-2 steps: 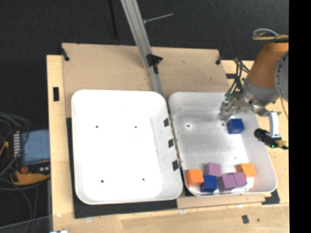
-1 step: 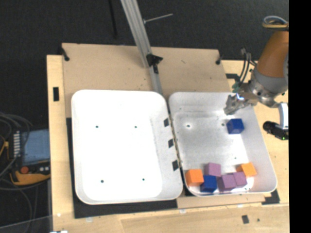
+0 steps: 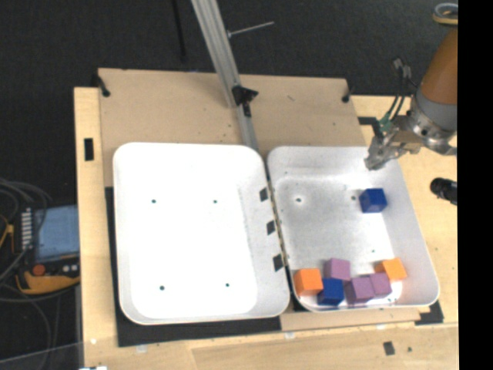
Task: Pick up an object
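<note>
Nothing looks picked yet. The gripper (image 3: 376,157) hangs over the right bin's (image 3: 323,168) far right corner; whether it's open or closed, I can't tell. A lone blue cube (image 3: 373,200) sits just nearer; other blocks (image 3: 350,281) crowd the near edge.

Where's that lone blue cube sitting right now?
The lone blue cube lies in the right bin, toward its upper right, apart from the cluster of blocks along the bottom edge, just below the gripper.

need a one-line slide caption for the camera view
KUKA arm's hand hovers over the right bin's far edge, near a lone blue cube; six more cubes cluster at the near edge.
</note>
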Tool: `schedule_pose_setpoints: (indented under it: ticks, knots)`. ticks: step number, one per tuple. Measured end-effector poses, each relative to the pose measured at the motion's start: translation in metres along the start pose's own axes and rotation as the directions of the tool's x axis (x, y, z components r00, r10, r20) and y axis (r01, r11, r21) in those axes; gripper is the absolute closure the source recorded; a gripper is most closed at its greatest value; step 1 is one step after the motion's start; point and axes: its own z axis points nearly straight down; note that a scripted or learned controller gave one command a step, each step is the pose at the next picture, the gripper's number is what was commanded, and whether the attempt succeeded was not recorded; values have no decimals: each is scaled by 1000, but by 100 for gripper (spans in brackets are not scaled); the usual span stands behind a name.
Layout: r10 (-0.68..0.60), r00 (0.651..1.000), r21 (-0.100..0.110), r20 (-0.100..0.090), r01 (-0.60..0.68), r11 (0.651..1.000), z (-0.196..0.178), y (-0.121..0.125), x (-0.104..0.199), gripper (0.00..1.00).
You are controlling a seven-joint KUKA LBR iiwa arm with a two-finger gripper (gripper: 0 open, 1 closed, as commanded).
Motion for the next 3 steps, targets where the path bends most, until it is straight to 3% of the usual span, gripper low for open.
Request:
schedule_pose_setpoints:
  ticks: [1,3]
  knots:
    - [-2,1000,-2,0,2,1000,-61,5,6,100]
    - [-4,1000,6,-4,4,1000,-57,5,128,100]
